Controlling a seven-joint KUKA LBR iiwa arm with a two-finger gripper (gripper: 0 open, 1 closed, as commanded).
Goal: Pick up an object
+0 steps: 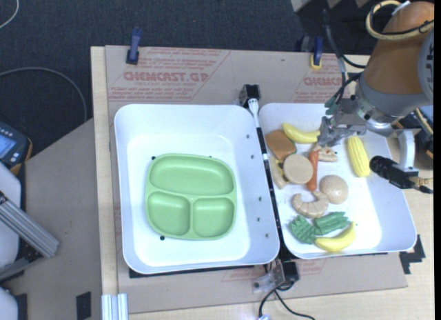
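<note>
Two white bins sit side by side on the table (pixel 207 70); the hand (pixel 331 136) hovers at the right bin's (pixel 393 236) twelve o'clock, over the carrot (pixel 314 168). Whether it is open or closed I cannot tell, perhaps empty. Descend straight and centred; I count two bananas, one corn cob.

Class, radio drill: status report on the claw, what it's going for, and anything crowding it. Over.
Claw low in right bin, over the toy food. Nothing seen held. Carrot just below it; banana and corn close either side. Over.
</note>
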